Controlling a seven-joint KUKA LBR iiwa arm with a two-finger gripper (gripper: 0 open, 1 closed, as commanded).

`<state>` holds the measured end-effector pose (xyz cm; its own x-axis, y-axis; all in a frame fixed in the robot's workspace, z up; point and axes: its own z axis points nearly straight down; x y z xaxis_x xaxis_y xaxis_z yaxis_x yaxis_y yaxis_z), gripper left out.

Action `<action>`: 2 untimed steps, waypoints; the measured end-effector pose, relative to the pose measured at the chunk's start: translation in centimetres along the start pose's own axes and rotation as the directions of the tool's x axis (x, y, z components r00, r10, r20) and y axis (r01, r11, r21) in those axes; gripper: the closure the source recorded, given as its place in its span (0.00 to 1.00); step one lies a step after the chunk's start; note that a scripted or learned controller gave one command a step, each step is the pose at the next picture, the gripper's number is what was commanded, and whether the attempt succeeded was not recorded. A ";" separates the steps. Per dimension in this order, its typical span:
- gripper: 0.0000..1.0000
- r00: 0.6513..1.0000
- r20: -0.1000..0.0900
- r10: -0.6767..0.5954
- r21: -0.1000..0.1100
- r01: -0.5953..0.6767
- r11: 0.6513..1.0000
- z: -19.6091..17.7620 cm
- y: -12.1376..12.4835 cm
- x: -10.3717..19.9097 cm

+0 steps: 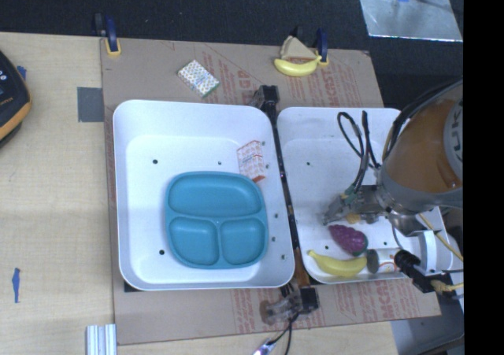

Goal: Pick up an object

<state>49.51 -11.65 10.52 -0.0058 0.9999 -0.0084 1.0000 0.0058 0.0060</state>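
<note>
Left bin (126, 188): a shallow white bin on the left of the bench; it held a blue divided plate (216, 218) with three compartments, lying flat toward the bin's near side and centre.
Red-and-white packet (252, 160): it lay in the left bin's far right corner area, just beyond the blue divided plate and close to the wall shared with the other bin.
Right bin (315, 129): a shallow white bin beside the left one; it held a purple object and a banana at its near end.
Purple object (347, 238): it lay in the right bin just below the gripper and just beyond the banana.
Banana (339, 264): yellow, it lay along the right bin's near wall.
Gripper (346, 208): low over the near half of the right bin, just above the purple object; whether its fingers were open or closed could not be told, and nothing was seen between them.
Arm (421, 160): grey with an orange band, it reached in from the right over the right bin.
Outside the bins: a second banana (297, 67) and a small patterned packet (198, 77) lay on the cardboard beyond the bins' far edges.
</note>
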 end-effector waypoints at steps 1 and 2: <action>1.00 1.000 0.001 -0.003 0.001 0.003 1.000 -1.0 0.0 -0.1; 0.00 1.000 0.001 -0.003 0.001 0.003 1.000 -1.0 0.0 -0.1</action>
<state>49.51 -11.74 11.53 -0.0092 0.9999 -0.0098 0.9999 0.0093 0.0048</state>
